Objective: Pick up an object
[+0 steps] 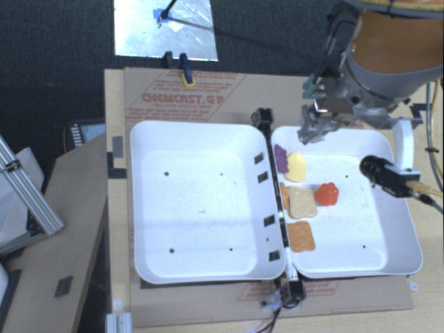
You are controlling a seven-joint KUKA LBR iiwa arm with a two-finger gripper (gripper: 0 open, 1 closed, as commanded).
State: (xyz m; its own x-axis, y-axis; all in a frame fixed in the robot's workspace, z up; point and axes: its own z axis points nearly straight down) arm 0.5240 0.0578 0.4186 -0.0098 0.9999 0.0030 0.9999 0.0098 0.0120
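So the right bin [399, 248] has all the stuff, bunched along its left wall: purple piece [281, 158] with its long axis running up-down in view, yellow lump [296, 166] touching it on the right, a tan slice [302, 202] below, red pepper [327, 194] just beside that, and an orange slice [301, 236] nearest the front. Gripper [313, 132] hangs over the bin's back edge, near the yellow lump, nothing in it; can't tell how wide it is. Left bin [146, 207] sits alongside

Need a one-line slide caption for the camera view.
Pincer above right white bin holding purple, yellow, red and tan toy foods.
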